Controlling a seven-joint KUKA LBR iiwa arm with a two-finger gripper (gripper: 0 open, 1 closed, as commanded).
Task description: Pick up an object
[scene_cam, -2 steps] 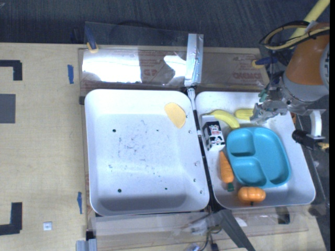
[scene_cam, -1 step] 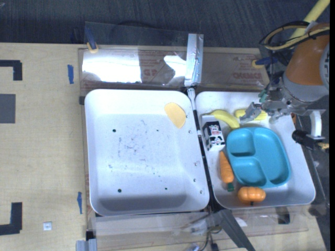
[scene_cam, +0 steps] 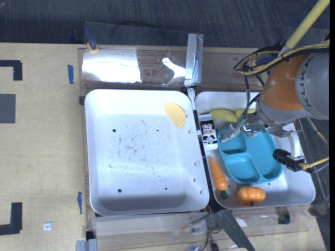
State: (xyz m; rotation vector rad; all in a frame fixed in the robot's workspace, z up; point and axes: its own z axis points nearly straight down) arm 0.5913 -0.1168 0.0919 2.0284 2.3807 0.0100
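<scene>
A: Where is the arm now?

B: Over the right bin, reaching in from the right; its tool sits low at the far edge of the blue divided tray, just beside the yellow banana; whether the tool is spread or closed, I cannot tell; I see nothing in its grip.

A: What else lies in that bin?

B: A carrot along the tray's left side; an orange, rounded toy at the tray's near edge; a small white card with dark print by the bin's left wall.

A: And the left bin?

B: A pale yellow chip-shaped piece rests near its far right corner, well apart from the tool; both bins sit side by side on the wooden tabletop.
</scene>
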